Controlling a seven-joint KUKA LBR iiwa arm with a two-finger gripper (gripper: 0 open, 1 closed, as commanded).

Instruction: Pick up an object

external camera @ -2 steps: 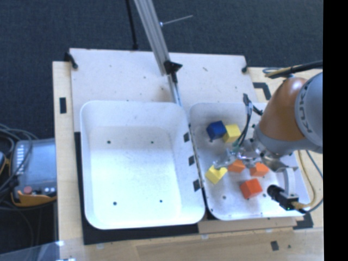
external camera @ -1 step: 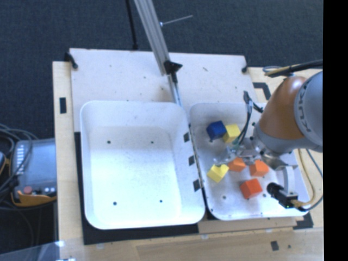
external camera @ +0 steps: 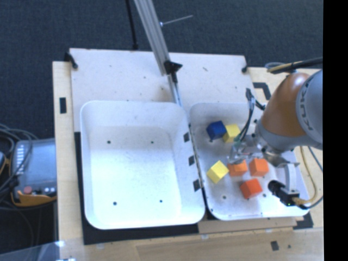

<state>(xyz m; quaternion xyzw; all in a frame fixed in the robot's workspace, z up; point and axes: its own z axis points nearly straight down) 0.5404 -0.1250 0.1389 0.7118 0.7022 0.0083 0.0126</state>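
Blocks lie scattered in the right-hand bin (external camera: 217, 211), and the claw (external camera: 237, 157) hangs low among them, its thin metal parts blurred against the white floor, so I cannot tell how the claw is set or whether it touches anything. Just below the claw, perhaps under its tip, sits an orange block (external camera: 237, 169). Just to the right of that one, beside the claw's lower edge, lies a second orange block (external camera: 259, 167), partly tucked under the wrist. Further down from the claw, nearer the bin's front wall, rests a third orange block (external camera: 250, 188), apart from the other two. To the claw's lower left sits a yellow block (external camera: 217, 171), near the first orange one but not touching it. Above the claw, a second yellow block (external camera: 231, 132) lies against a blue block (external camera: 216, 130), the blue one on the far side from the claw; the pair stands near the bin's back. Rising from the claw toward the right is the arm (external camera: 293, 113), its orange band wide above the grey wrist, with cables running down beside it. Well to the left of the claw, past the dividing walls, stands the left-hand bin (external camera: 87, 145), white and shallow. Beyond both bins, up and left of the claw, a slanted metal rail (external camera: 152, 26) crosses the white backing board (external camera: 119, 75) that sits on the bench (external camera: 62, 145).
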